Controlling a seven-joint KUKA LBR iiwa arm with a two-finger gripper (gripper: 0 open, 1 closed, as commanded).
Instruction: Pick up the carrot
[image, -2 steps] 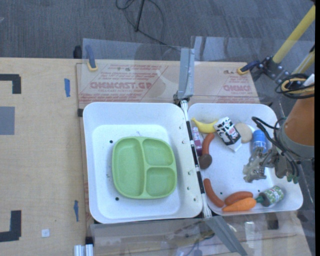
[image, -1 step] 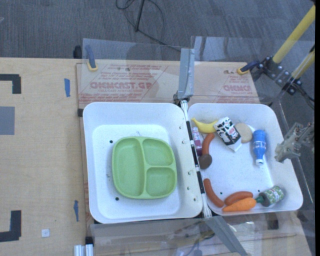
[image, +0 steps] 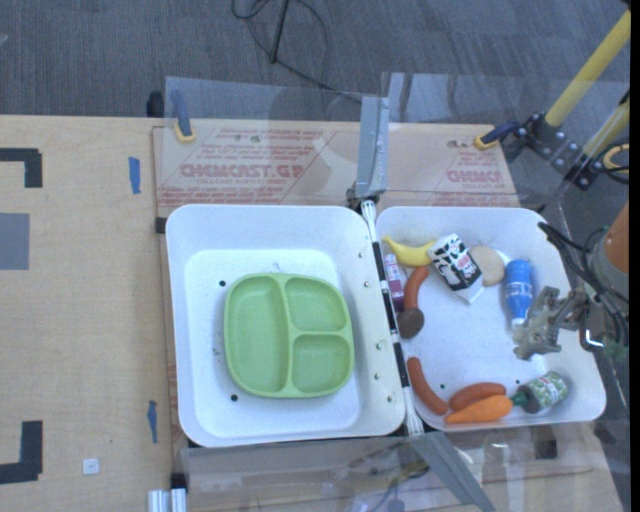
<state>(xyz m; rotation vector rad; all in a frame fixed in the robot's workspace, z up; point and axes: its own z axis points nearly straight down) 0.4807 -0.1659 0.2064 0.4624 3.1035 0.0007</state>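
Gripper (image: 538, 330) low over right part of right bin (image: 590, 405), just near of blue bottle (image: 517, 290); spread or pressed together, impossible to tell. Carrot (image: 480, 411) well apart from it, lying flat against bin's near wall. Crowded there: sausage (image: 478, 393) touching carrot's far side, small green-labelled can (image: 545, 390) just beside its right end. Likely failures: pinching sausage instead, catching both together, knocking can, or striking bin wall on descent.

Arm (image: 615, 290) cut off at right edge — gripper (image: 540, 325) blurred, grip unclear.
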